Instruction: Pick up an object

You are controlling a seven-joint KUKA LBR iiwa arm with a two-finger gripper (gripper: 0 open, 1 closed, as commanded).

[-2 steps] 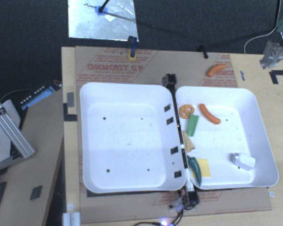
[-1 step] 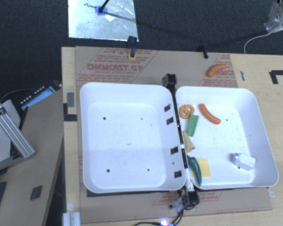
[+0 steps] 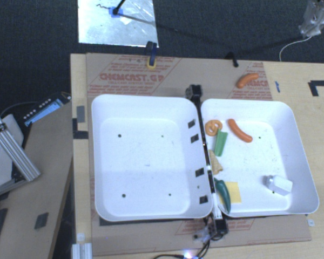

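Fingers point(image 3: 314, 19) well apart from sausage point(image 3: 240, 130) in right bin point(image 3: 275, 150)

Pale grey, blurred metallic pincer point(image 3: 315, 19) at top right corner, cut off by the frame edge, hanging high over dark floor, well apart from the tabletop. Nothing seen between its fingers. Finger spread unclear in blur. Arm above it out of frame.
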